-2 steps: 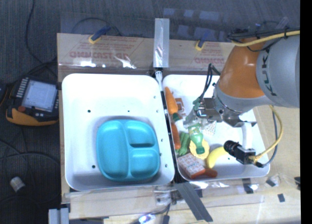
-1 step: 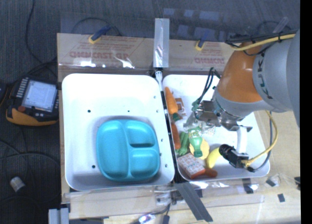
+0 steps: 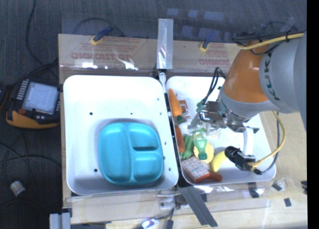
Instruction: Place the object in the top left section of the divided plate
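1. The gripper [image 3: 202, 123] is seen low over the pile in the right bin [image 3: 266, 170]; whether the fingers are apart or together cannot be told, as they are lost in clutter and glare.
2. Nothing is seen clamped between them, so no hold is claimed.
3. Directly below and beside the gripper a yellow-green toy [image 3: 200, 148] is seen, with a yellow piece [image 3: 218, 160] just to its right, a red-and-white packet [image 3: 194, 168] below, and two orange carrots [image 3: 175, 104] along the bin's left wall. Which one is the task's object cannot be told; all candidates are in the right bin.
4. The divided plate [image 3: 131, 152], blue, is set in the lower half of the left bin [image 3: 84, 91]. Its sections are bare; the top left section is the large one at the plate's left.
5. Judgement: the step in hand is the pick. A single item should be isolated, as neighbours are touching and could be dragged along. The lift should be checked before the divider between the bins is crossed.
6. The release should be made low over the left section, well clear of the plate's ridges.
7. Both bins are carried on a desk [image 3: 124, 51] with a cardboard-like top; a handheld pendant [image 3: 34, 102] and cables are lying on dark carpet to the left.
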